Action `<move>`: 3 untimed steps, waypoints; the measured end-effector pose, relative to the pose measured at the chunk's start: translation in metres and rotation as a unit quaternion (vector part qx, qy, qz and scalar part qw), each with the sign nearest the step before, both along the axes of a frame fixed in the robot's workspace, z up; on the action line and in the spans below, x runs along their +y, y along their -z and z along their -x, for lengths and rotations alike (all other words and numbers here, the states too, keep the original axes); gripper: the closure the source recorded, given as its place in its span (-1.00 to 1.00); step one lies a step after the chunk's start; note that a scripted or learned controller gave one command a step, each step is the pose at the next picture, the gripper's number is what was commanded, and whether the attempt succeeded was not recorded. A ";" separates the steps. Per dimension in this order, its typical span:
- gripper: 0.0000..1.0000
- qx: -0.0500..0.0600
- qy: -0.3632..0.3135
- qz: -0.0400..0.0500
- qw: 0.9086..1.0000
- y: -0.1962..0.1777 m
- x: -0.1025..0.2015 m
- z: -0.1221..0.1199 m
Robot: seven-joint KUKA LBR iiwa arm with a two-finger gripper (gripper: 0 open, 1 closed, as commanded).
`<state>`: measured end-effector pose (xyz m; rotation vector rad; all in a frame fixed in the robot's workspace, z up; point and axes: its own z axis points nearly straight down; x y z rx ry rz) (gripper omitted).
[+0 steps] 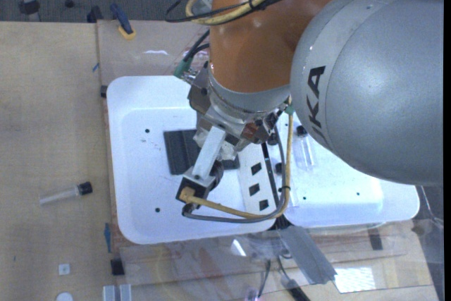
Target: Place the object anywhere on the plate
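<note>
Near the middle of the left bin (pixel 134 222) lies the task's thing, a flat dark-grey slab (pixel 179 150). It is rectangular and matt, longer from far to near than from left to right (its right edge is hidden under the robot). It rests flat on the bin's white floor, well apart from the left and near walls. Just right of it hangs the gripper (pixel 227 151), below the orange band of the arm (pixel 366 81). From this slant I cannot tell whether the gripper is open or closed, nor whether it has hold of anything. Further right, close to where the two bins meet, three small black squares (pixel 254 188) sit in a row running from far to near; whether they are marks or loose pieces I cannot tell. The right bin (pixel 352 202) is mostly covered by the grey arm. On its bare floor, just beside the dividing rim, shows a clear, pale piece (pixel 307 151), too faint to name. Outside the bins, on the bench (pixel 42 95) to the left, lies a small clear tube (pixel 67 192) with a black cap.
</note>
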<state>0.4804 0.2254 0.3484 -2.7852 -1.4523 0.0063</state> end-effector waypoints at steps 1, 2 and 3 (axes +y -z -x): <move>1.00 0.001 -0.186 -0.001 0.983 0.004 0.000 0.002; 1.00 0.001 -0.340 -0.002 0.940 0.151 -0.001 0.002; 1.00 -0.001 -0.069 0.000 0.998 0.093 -0.008 -0.045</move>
